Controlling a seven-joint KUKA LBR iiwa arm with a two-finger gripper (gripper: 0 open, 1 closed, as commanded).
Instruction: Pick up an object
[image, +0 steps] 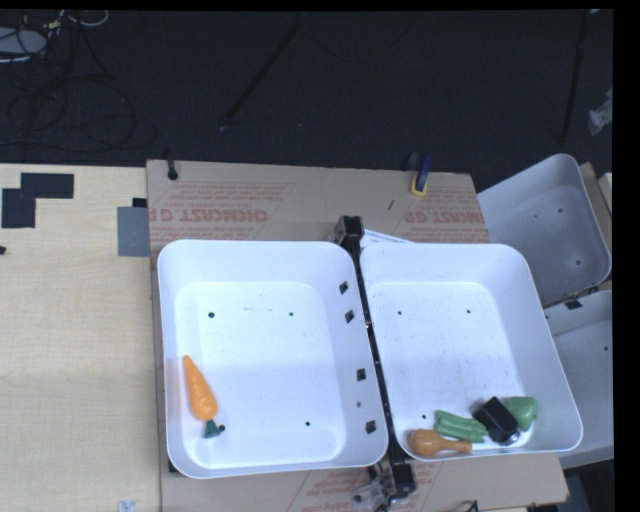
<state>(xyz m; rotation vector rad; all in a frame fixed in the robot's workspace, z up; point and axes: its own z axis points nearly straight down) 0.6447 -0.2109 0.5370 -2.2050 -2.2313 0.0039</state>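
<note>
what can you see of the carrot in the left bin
The carrot is a small orange toy, smooth and plastic-looking, tapering to a rounded end at the top and wider toward the bottom, where a little dark green stub sits. It lies flat on the floor of the left bin, pointing roughly up and down in the view, close to the bin's left wall near the lower left corner. Nothing else touches it.
</note>
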